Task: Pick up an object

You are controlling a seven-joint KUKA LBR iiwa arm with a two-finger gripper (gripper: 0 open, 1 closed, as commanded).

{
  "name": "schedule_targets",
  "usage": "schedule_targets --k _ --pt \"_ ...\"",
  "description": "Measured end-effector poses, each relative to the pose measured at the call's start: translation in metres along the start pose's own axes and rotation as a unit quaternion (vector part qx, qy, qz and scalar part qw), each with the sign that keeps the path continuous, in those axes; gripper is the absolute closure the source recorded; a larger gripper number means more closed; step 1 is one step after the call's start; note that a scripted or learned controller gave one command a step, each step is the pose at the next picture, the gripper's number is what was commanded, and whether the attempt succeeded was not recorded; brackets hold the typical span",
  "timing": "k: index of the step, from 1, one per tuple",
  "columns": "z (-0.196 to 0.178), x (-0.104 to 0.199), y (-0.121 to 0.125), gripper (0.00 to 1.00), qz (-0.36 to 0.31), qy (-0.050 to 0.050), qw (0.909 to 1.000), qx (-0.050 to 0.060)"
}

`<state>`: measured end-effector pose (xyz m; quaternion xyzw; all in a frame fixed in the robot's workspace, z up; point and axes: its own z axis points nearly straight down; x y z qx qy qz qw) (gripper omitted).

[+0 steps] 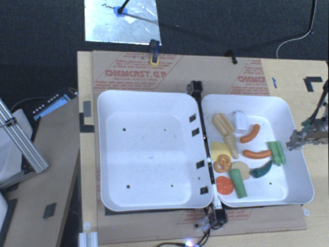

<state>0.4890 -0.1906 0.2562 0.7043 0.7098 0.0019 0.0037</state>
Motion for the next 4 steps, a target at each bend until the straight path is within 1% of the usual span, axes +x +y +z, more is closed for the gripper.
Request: schedule_targets --k 4 --pt "-0.043 0.000 0.005 1.00 -0.008 -0.001 0.9999 -0.007"
